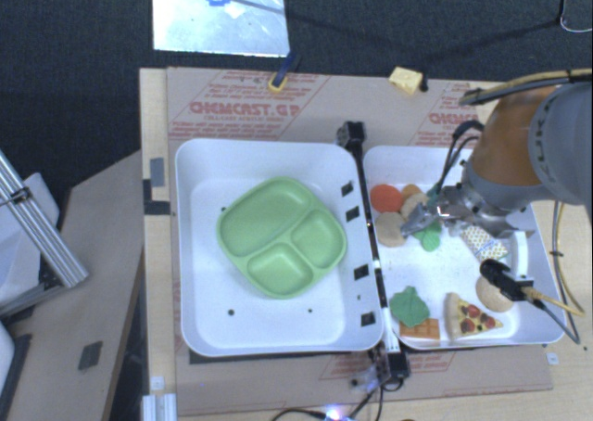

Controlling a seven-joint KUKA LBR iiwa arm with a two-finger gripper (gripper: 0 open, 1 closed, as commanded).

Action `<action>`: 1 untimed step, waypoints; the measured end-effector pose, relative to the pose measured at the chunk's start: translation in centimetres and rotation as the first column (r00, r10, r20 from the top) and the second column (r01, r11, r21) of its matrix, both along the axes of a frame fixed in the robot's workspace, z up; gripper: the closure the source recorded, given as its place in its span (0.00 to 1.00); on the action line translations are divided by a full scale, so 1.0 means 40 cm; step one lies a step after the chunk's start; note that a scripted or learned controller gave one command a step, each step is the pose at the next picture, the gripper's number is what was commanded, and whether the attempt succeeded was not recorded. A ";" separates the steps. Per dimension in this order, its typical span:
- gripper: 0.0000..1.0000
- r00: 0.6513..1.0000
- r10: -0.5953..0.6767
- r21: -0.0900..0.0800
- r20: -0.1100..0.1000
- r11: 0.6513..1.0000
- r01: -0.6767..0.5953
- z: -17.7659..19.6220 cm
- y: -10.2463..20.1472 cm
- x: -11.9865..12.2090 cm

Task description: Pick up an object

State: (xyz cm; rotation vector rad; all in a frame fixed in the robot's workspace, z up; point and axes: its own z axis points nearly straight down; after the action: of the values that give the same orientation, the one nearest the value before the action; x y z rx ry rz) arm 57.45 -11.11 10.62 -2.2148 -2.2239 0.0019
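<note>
Closest to the camera, along the near rim of the right bin, lie a pizza slice toy and, at about nine o'clock from it, a waffle piece with a dark green leafy toy touching its far side. At three o'clock from the pizza sits a brown bun-like toy. Further back in this bin I see a red-orange round toy, a pale round piece and a small bright green piece. Over these hangs the gripper, at the end of the grey arm with its orange band, coming from three o'clock; whether it is released or clenched I cannot tell. At nine o'clock stands the left bin, and a light green divided plate lies in its middle.
</note>
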 end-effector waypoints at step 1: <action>0.00 1.000 -0.003 -0.002 0.008 1.000 0.003 -0.047 -0.002 0.006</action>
State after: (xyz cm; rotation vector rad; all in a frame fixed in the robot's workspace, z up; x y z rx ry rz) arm 57.68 -11.18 8.73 -2.2232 -2.2256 -0.0043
